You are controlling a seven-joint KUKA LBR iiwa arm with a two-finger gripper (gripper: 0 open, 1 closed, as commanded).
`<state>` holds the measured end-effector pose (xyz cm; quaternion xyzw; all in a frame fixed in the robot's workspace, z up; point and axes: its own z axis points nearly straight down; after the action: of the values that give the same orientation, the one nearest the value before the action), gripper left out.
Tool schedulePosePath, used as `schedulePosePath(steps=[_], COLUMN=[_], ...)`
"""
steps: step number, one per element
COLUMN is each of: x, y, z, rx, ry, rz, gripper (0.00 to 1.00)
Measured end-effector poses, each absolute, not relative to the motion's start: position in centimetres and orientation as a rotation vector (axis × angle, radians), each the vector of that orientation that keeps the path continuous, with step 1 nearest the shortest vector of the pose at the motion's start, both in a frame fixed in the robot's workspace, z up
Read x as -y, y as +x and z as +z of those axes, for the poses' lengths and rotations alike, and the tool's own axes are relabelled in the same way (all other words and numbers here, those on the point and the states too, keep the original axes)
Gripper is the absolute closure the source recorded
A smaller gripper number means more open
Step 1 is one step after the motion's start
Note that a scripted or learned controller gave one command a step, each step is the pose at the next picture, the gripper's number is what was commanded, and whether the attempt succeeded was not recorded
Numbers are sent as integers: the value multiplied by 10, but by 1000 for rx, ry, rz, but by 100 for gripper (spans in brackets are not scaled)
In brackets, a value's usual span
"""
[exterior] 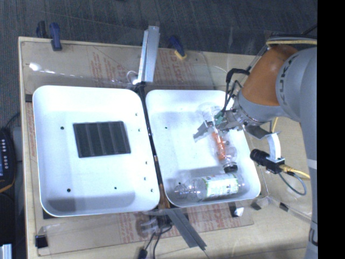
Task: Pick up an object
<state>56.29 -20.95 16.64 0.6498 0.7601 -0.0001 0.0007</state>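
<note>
- The hand (pixel 207 127) sits low in the right bin (pixel 167 144), at the upper end of a small clear bottle with an orange inside (pixel 221 146).
- Whether the hand is open or closed, and whether it has hold of anything, I cannot tell; the parts are small and blurred against the white bin floor.
- The small bottle lies just below the hand, slanting down toward a dark cap (pixel 230 168). It looks to be still lying on the bin floor rather than lifted.
- A larger clear bottle with a white label (pixel 213 187) lies on its side below the small one, along the bin's lower wall.
- Risk: clear plastic is slick and round, so a pinch near the end could squeeze the small bottle out sideways.
- Risk: a hold taken far from the middle would likely let the bottle swing and drop on the lift.
- Risk: the small bottle lies near the bin's right wall, so a shove might wedge it there.
- Risk: clear crumpled material (pixel 207 111) above the hand could be caught instead of the bottle.
- The left bin (pixel 54 117) holds a dark ribbed pad (pixel 101 139), well apart from the hand.
</note>
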Motion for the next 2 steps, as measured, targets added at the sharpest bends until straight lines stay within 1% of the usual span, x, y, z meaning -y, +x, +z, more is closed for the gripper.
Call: schedulePosePath(steps=[1, 2], x=[208, 208], y=[572, 572], z=[160, 158], rx=[-2428, -2462], ry=[1988, 1951], rz=[1, 0], gripper=[0, 0])
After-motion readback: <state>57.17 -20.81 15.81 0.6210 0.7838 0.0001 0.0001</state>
